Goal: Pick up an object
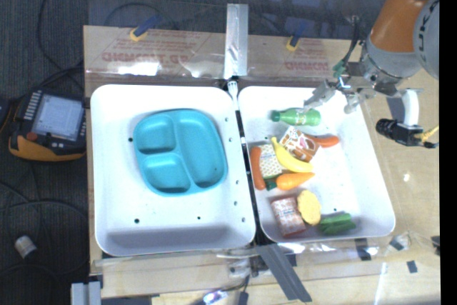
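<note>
Green bottle (295,116) lies on side near right bin (371,153) far edge, toy food heaped beside. Pincer (330,95) just above bottle's end, spread wide, empty. Advice: centre over bottle body, descend, close across width.

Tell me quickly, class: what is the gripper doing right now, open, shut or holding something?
Gripper: open, holding nothing, poised above the right bin near the green bottle.
</note>
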Available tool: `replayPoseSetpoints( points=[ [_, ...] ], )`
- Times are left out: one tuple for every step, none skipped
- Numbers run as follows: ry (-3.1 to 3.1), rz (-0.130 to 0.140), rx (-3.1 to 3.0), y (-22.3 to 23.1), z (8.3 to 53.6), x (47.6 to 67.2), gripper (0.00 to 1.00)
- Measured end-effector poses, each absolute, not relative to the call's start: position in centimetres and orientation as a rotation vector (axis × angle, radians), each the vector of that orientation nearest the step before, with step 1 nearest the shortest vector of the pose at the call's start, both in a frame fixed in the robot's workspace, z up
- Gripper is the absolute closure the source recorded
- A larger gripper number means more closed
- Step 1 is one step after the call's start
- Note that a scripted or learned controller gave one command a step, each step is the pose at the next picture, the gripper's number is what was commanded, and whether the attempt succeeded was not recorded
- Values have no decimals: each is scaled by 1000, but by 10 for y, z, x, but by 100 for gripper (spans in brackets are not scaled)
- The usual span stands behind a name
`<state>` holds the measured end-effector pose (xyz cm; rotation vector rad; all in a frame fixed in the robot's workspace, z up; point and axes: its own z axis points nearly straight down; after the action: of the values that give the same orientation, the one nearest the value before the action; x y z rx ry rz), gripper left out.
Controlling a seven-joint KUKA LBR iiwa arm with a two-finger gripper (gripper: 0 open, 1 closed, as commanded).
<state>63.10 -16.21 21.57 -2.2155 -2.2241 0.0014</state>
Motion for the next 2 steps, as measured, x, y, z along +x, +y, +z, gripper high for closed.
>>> replayPoseSetpoints(
  points=[
    [-2288,5,-2160,-132,100,661,0],
    [-2127,-6,-2325,-146,90,601,0]
  ],
)
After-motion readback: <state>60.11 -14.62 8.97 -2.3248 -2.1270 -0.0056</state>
